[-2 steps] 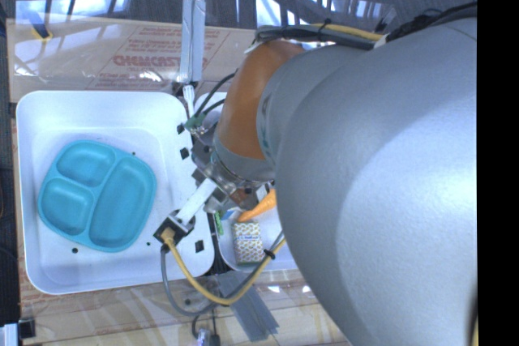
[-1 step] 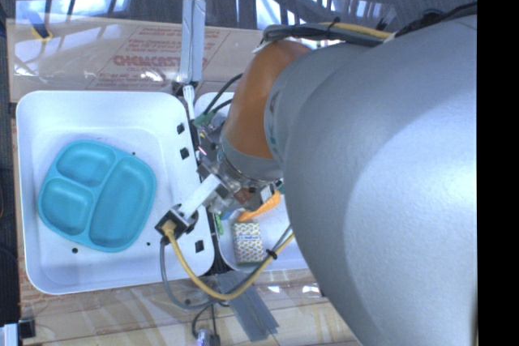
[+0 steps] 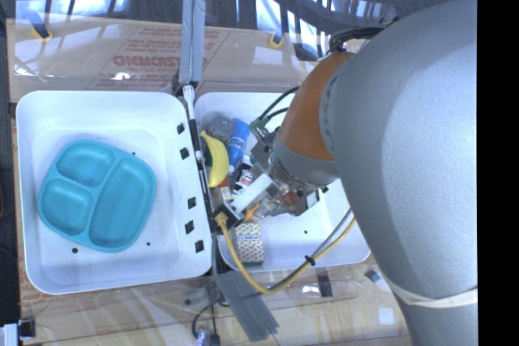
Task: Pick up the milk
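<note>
- Milk: most likely the white carton-like piece lying tilted in the right bin, close to its left wall; identity is not certain among the clutter.
- Arm: grey, orange band above the wrist, reaching down into the right bin and covering much of it.
- Left bin: holds a blue divided tray, well apart from the work.
- Gripper: low in the right bin, right beside the white piece. Jaws apart or together: cannot tell, the wrist hides them.
- Progress, as a judgement: approach made; no grasp shown; lift is left to do.
- Neighbours near the divider: yellow banana, blue can, patterned box. Crowding may foul the pick.
- Bench: pale wood along the near edge, printed cardboard behind the bins; dark carpet beyond.
</note>
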Controlling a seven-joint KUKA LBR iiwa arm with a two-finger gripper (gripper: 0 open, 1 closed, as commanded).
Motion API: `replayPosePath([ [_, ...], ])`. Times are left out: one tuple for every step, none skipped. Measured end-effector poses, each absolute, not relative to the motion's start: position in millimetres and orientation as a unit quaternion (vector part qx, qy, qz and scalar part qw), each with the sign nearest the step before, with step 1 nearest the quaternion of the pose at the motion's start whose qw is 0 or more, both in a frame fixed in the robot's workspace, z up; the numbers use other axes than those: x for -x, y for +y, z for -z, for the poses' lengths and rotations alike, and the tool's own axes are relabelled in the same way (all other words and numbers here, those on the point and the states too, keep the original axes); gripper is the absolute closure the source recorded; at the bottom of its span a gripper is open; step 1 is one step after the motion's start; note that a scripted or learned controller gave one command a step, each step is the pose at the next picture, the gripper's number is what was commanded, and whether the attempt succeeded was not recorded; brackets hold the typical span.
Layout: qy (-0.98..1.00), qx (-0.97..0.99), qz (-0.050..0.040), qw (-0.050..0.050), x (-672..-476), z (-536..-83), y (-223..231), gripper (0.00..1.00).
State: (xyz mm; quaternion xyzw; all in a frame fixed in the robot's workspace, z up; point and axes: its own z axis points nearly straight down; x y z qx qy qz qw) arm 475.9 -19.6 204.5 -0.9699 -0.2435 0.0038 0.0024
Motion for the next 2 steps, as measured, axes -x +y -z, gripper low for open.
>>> replayPosePath([
  [-0.412, 0.911, -0.0034, 0.003, -475.1, -195, -40, 1.00],
  [-0.386, 0.922, -0.0015, 0.001, -476.2, -235, 31, 1.00],
])
